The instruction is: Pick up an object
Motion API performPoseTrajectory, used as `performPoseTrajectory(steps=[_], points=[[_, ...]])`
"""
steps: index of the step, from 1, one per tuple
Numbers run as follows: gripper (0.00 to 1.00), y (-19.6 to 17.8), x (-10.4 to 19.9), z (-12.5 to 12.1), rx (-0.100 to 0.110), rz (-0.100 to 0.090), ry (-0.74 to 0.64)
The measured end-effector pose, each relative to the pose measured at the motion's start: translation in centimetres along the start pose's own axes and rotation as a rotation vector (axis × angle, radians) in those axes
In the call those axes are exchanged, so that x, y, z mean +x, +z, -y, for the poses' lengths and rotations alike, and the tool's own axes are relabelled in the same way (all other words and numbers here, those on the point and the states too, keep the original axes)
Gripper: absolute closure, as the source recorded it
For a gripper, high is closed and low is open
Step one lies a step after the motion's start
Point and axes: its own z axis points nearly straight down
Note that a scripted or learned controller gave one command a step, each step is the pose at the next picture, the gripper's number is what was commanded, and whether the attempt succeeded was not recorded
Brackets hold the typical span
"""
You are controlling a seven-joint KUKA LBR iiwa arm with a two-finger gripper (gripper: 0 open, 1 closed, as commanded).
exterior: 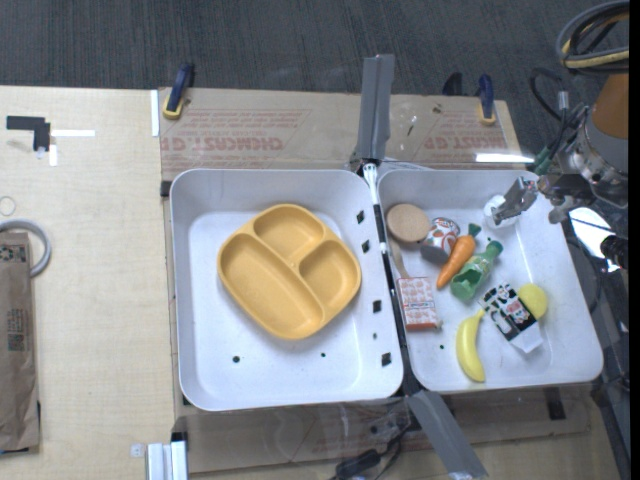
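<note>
Gripper point(516, 202) sits over the top right corner of the right bin point(580, 363), arm coming in from the right edge. Metal fingers, glare on them; can't tell how far apart they are, and nothing visibly between them.

Right bin contents, all loose on the white floor:
- round tan disc point(407, 222), flat, matte, near the top left
- small can point(441, 235) with a red and white label, just beside the disc
- plastic carrot point(458, 254), orange, tapered, lying at a slant and touching the can
- green bottle point(473, 272), glossy, just beside the carrot
- red and white packet point(418, 303), rectangular, along the left wall
- banana point(470, 348), yellow, curved, smooth, near the bottom
- black and white carton point(514, 317), boxy, right of the banana
- lemon point(534, 299), yellow, rounded, touching the carton

Gripper is apart from all of them; the can and carrot are the closest.

Left bin point(200, 368) holds a yellow plate point(289, 270): three compartments, rounded corners, matte plastic, rotated off square.

Both bins are shallow, white, with rounded rims, meeting at a centre divider. Behind them a cardboard sheet point(270, 130) with red print is held by blue clamps point(179, 90). Bench point(80, 198) is pale wood. Floor beyond is dark grey carpet.
</note>
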Motion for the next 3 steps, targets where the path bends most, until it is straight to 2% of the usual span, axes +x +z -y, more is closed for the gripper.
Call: performPoseTrajectory(steps=[1,2,3], points=[[0.00,10.0,5.9,-0.4,0.001,0.000,-0.107],[0.00,14.4,6.3,-1.5,0.000,0.000,-0.075],[0.00,8.3,2.0,-3.2,-0.004,0.002,-0.207]])
